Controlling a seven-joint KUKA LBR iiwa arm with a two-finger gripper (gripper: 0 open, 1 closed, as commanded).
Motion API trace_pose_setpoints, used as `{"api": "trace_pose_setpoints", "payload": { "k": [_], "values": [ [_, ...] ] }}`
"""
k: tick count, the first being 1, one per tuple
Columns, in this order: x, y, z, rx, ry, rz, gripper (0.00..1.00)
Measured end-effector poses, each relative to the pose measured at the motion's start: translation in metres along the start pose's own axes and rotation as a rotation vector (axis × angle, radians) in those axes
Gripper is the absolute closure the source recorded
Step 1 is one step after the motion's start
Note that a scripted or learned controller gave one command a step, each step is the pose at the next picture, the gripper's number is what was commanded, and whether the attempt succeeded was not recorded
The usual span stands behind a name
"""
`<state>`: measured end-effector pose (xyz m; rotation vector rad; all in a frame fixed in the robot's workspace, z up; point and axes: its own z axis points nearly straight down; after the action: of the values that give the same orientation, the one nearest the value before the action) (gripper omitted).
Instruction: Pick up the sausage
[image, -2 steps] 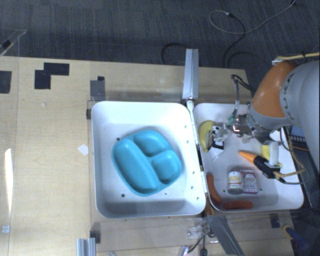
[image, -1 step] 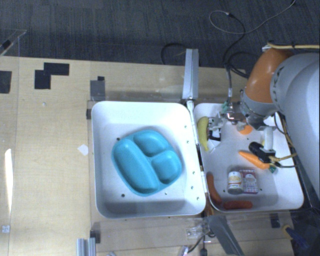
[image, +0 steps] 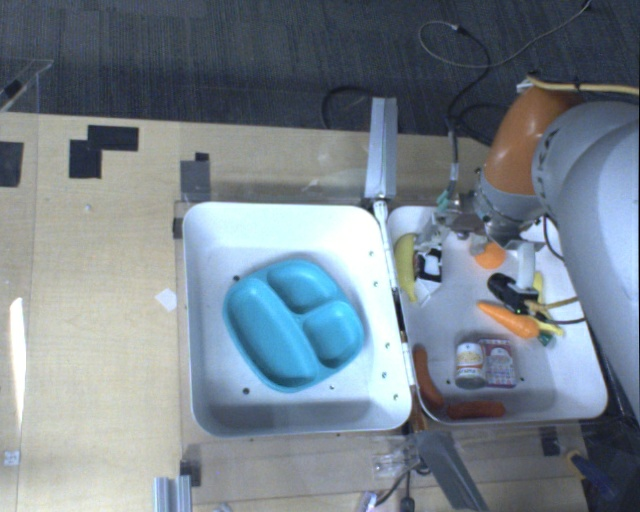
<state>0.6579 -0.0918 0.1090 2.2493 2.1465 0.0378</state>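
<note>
While the blue divided tray (image: 294, 323) sits alone in the left bin (image: 200, 300), the sausage (image: 423, 372) lies untouched along the right bin's (image: 585, 385) near-left edge, so approach seems in hand; the gripper (image: 437, 258), grip state indiscernible, must descend nearer. Pale wooden bench (image: 90, 300), dark carpet (image: 200, 60) behind.

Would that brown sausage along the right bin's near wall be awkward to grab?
Probably. The sausage is long, thin and round, so it may roll or slip. It lies against the right bin's wall, leaving little room. It looks like a toy, likely light.
</note>
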Motion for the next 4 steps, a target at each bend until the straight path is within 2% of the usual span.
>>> {"api": "trace_pose_setpoints", "payload": {
  "k": [1,2,3,4],
  "values": [
    [-0.039,0.012,0.001,0.0,0.004,-0.058,0.0],
    [-0.09,0.027,0.003,0.004,0.005,-0.057,0.0],
    [-0.038,0.016,-0.038,0.033,-0.001,0.277,0.0],
    [-0.004,-0.025,0.013,0.019,0.0,0.007,0.0]
  ]
}}
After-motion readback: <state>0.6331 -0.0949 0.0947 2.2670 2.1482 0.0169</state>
